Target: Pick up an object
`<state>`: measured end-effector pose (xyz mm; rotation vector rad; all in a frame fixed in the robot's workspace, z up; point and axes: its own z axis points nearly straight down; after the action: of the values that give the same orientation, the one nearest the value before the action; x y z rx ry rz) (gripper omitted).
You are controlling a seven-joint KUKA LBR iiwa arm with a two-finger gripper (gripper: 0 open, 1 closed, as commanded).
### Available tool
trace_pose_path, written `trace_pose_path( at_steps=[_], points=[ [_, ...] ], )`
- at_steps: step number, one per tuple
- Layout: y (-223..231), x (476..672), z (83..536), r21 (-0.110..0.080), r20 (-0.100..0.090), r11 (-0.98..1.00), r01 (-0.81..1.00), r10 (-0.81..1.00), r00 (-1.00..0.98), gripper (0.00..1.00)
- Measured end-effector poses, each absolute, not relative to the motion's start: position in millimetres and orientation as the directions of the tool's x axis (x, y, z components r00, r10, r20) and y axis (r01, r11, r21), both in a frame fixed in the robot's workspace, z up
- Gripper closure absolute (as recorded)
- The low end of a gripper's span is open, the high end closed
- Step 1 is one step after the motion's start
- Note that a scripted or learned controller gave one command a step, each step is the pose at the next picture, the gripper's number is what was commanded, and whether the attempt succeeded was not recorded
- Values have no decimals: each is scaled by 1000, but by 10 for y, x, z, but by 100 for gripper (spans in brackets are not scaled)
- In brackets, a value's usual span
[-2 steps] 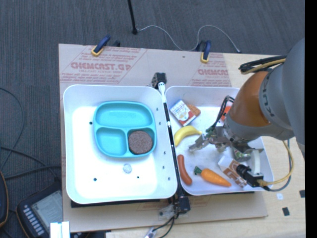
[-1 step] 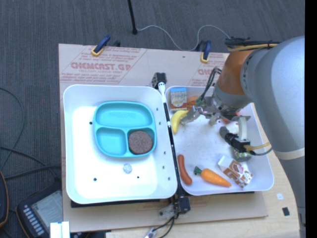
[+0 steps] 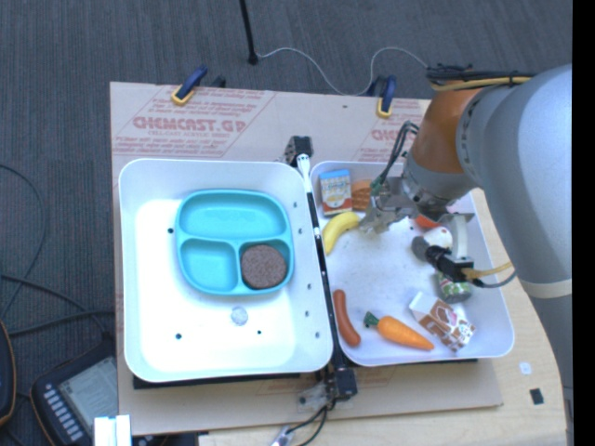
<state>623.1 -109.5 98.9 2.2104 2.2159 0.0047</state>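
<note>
**A:** Where's the gripper (image 3: pixel 379 214) sitting?

**B:** It's hanging low over the right bin (image 3: pixel 488 342), upper-left part, right next to the banana (image 3: pixel 336 229). The banana's far end is lying just beside the fingertips. Can't tell if they're touching.

**A:** Clenched or released?

**B:** Can't tell. The wrist is blocking the view from this angle, and I'm not seeing anything clearly gripped.

**A:** What else is lying in that bin?

**B:** A small carton (image 3: pixel 335 190) is sitting at the top-left corner, with something orange just beside it, partly hidden by the gripper. A sausage (image 3: pixel 345 318) is lying along the left wall, lower down. A carrot (image 3: pixel 400 332) is lying near the bottom, with a flat printed packet (image 3: pixel 444 322) just to its right. A small green-grey can (image 3: pixel 455 289) is sitting above the packet. A white rounded item is sitting near the wrist, with something red behind it; too hidden to name.

**A:** Left bin?

**B:** The left bin (image 3: pixel 158 323) is holding a blue divided tray (image 3: pixel 223 221). A brown round patty (image 3: pixel 264 265) is sitting in the tray's lower-right compartment.

**A:** Arm?

**B:** The arm (image 3: pixel 521 156) is reaching in from the right, orange band above the wrist, covering the right bin's upper-right corner.
</note>
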Motion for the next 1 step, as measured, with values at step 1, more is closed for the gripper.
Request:
trace_pose_path(
  at_steps=[1],
  points=[
    [-1095, 6229, 987, 10, -7, 2, 1000, 1000, -2, 0]
  ],
)
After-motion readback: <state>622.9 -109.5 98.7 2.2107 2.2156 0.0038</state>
